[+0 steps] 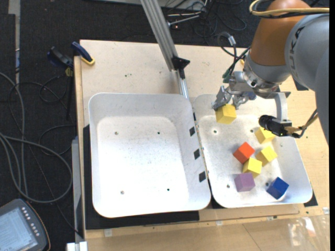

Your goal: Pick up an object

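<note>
A: What does the claw have?

B: The gripper (229, 102) pinches a yellow cube (226, 114), which hangs just under its fingers at about eleven o'clock in the right bin (220, 192), near the far rim. The cube is plain, matte and sharp-edged, tilted a little, with its top face paler than its sides.

A: And the other pieces?

B: All blocks of the same matte sort, clustered toward four o'clock in that bin. An orange cube (243, 152) sits in the middle, a yellow block (253, 166) touches it at five o'clock, and another yellow block (268, 154) lies just beside both. A third yellow piece (263, 135) sits at one o'clock from the orange one, partly behind a black fitting on the arm. A purple cube (244, 182) and a blue cube (277, 187) lie nearest the front rim.

A: The bins?

B: Shallow white trays with rounded corners, lightly speckled with dark marks. The left bin (104, 192) sits just beside the right one.

A: The setting?

B: A pale wooden bench (131, 61) on dark carpet strewn with cables. A grey metal pole (159, 25) slants in from twelve o'clock, and a blue-and-yellow clamp (73, 56) grips the bench at ten o'clock.
</note>
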Robot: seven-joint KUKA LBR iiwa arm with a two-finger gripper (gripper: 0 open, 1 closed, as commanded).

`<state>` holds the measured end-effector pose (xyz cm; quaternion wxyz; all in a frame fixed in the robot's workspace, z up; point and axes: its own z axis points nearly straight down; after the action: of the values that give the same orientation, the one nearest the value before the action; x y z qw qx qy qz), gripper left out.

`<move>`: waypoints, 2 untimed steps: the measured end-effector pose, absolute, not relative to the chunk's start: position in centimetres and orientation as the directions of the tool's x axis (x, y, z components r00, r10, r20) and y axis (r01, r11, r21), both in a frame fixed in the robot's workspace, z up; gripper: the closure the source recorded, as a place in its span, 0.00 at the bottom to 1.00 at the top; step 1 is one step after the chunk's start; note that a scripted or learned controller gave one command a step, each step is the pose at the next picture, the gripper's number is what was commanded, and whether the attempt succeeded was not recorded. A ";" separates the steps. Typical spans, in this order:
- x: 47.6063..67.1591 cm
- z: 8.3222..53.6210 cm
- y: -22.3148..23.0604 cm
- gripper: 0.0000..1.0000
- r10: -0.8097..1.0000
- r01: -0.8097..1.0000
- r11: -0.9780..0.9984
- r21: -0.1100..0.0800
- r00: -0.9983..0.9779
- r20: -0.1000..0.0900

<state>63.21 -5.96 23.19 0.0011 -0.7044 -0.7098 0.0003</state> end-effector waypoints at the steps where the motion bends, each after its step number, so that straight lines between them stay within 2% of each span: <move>1: 63.4 22.7 0.0 1.00 1.000 1.000 0.009 -0.002 -0.009 0.002; 2: 64.9 24.1 5.3 1.00 1.000 1.000 0.008 0.004 -0.008 0.002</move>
<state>64.93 5.27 24.14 -0.0009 -0.7043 -0.7099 -0.0020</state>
